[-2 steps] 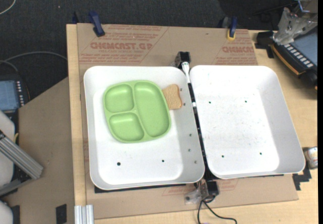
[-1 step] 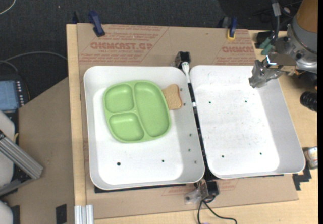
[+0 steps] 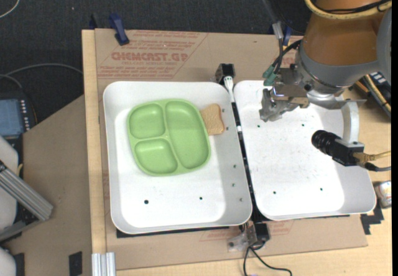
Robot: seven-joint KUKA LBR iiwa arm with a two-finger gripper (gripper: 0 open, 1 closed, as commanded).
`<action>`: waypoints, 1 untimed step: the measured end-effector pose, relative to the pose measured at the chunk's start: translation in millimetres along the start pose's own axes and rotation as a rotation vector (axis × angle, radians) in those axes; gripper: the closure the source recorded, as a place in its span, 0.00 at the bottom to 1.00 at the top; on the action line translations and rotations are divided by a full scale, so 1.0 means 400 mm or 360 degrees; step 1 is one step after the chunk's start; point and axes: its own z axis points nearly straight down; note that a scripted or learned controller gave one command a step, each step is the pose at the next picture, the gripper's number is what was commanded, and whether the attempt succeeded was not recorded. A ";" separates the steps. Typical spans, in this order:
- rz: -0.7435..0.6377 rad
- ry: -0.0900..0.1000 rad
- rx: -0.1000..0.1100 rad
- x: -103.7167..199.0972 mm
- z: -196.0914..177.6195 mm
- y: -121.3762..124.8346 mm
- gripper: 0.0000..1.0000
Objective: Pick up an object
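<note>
A green divided plate (image 3: pixel 168 137) lies in the left bin (image 3: pixel 124 206), and a tan sponge-like block (image 3: pixel 213 119) rests against its upper right edge. My gripper (image 3: pixel 271 111) hangs over the upper left part of the right bin (image 3: pixel 311 206), well to the right of the block. Nothing shows between its fingertips, and the wrist above hides how they stand.
A black cylindrical part (image 3: pixel 334 147) on the arm juts over the right bin's right side. A black clamp (image 3: pixel 224 73) sits at the top of the seam between the bins. Cardboard (image 3: pixel 155 51) lies under both bins, with cables at the right.
</note>
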 end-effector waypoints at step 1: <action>-0.0001 0.0000 -0.0023 0.214 -0.152 -0.017 1.00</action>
